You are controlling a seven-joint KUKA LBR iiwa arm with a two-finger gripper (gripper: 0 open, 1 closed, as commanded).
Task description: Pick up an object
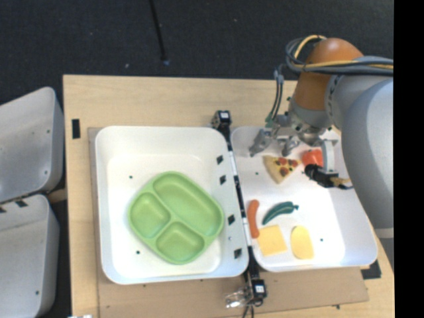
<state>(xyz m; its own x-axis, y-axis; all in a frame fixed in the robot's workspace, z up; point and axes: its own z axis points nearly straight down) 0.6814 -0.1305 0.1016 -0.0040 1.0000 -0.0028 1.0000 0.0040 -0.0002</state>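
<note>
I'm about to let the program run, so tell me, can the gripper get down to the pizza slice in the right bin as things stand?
Probably yes. The gripper hangs just above the pizza slice in the right bin, with nothing lying over the slice. The red piece sits close beside it, which could crowd a finger.

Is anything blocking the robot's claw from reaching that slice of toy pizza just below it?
Nothing visible is in the way. The gripper hangs right above the pizza slice at the far end of the right bin. The closest item, a small red piece, lies to the slice's right, clear of it.
</note>
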